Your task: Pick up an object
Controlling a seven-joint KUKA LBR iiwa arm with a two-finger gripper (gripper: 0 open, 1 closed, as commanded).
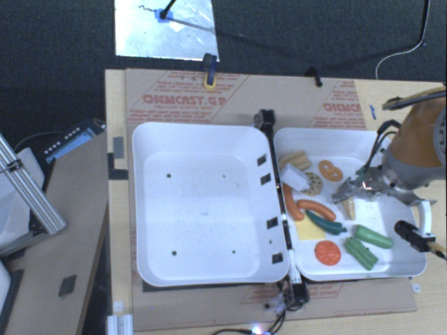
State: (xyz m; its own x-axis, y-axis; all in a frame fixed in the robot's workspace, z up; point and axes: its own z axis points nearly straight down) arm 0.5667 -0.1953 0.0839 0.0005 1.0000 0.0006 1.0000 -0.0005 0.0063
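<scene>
Two white bins sit side by side on my bench: the left bin [202, 208] and the right bin [370, 142], which carries all the stock.

Contents of the right bin, taken from its centre:
- bread roll [296, 161] at 10 o'clock, near the divider
- pretzel [330, 169] at 12 o'clock
- white wedge [295, 180] and speckled cookie [314, 183] at 9 o'clock, touching
- sausage [315, 206], just beside a dark green pepper [324, 222]
- yellow slice [310, 230] at 7 o'clock
- red tomato [327, 253] at 6 o'clock
- two green vegetables [366, 244] at 5 o'clock

I see the gripper [351, 190] low at 3 o'clock, over a pale cone-shaped piece [348, 208]. I cannot tell how it is set, nor whether it grips anything.
</scene>
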